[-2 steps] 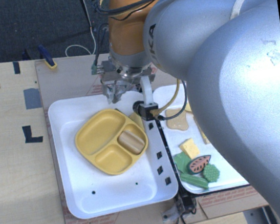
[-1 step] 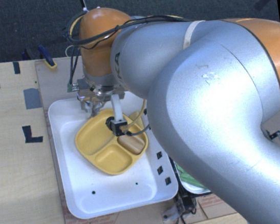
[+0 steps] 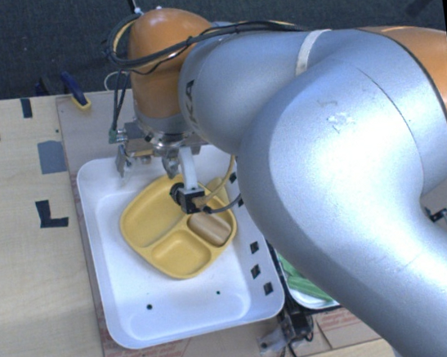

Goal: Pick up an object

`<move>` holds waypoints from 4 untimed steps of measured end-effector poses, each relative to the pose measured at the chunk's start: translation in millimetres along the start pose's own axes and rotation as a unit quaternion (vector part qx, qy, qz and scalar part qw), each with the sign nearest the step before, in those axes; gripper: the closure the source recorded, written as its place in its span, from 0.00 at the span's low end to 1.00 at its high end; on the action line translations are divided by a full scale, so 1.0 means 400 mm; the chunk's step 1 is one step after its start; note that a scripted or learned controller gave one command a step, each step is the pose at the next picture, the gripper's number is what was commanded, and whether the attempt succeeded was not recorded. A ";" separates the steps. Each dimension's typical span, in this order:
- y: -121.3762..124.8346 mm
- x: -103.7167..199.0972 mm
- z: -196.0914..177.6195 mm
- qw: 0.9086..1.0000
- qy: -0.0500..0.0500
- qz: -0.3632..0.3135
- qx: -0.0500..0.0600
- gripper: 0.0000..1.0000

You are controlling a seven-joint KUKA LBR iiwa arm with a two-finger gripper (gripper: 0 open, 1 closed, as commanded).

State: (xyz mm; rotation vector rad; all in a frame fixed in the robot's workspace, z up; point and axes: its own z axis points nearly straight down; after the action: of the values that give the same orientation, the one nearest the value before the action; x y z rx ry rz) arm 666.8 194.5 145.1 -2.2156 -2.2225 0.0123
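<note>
A yellow divided plate [image 3: 160, 224] lies in the left white bin [image 3: 184, 311], toward its back right. A tan block-like piece [image 3: 212, 228] rests in the plate's right compartment. My gripper [image 3: 152, 155] hangs over the bin's back edge, just above the far rim of the plate, under the orange wrist band. Nothing shows held in it. The big grey arm covers the whole right of the view.
The right bin is almost wholly hidden under the arm; a strip of something green [image 3: 299, 285] shows at its left side. The wooden bench [image 3: 24, 284] with black markers lies left of the bins.
</note>
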 end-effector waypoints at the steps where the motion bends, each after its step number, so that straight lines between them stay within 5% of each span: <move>1: -0.221 0.000 0.112 1.000 0.001 -0.002 -0.010 0.00; 2: -0.366 -0.005 -0.131 1.000 0.001 0.000 -0.002 0.00; 3: -0.342 -0.175 -0.261 1.000 0.000 0.004 -0.003 0.00; 4: -0.367 -0.212 -0.081 1.000 -0.001 0.002 0.004 0.00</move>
State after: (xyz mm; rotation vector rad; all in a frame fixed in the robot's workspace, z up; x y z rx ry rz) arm 520.6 109.5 178.8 -2.2174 -2.2147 0.0228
